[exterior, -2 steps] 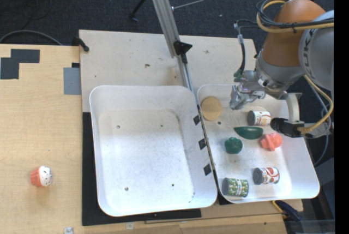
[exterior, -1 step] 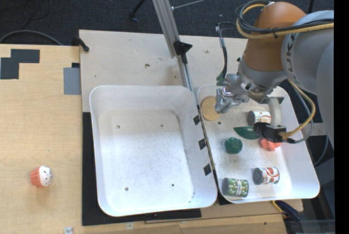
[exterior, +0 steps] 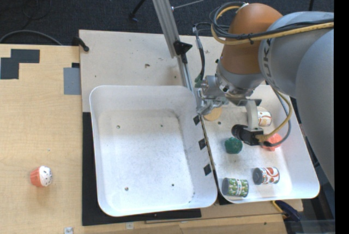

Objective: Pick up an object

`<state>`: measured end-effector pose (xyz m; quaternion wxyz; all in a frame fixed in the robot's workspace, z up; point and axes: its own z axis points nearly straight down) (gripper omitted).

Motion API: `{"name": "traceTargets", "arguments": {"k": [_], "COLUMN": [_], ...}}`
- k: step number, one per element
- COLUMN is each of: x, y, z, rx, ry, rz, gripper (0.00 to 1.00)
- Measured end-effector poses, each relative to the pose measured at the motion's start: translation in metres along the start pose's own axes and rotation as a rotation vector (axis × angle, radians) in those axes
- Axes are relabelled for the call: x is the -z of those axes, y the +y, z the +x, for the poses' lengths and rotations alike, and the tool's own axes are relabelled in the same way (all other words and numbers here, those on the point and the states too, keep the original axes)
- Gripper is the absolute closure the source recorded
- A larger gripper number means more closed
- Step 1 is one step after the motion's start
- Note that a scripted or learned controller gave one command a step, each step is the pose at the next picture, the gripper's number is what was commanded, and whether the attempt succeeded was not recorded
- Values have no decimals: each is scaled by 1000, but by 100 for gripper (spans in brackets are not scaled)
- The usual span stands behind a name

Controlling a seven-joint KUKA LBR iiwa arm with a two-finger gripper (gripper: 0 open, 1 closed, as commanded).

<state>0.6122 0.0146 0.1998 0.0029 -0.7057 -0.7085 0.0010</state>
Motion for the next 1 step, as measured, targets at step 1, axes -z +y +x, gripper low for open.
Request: {"name": "traceTargets", "arguments": {"k": [1], "x": [10], "y": [-10], "z": [62], "rx": [1], "ry": [-1], "rz": [-2], "gripper": [100]}}
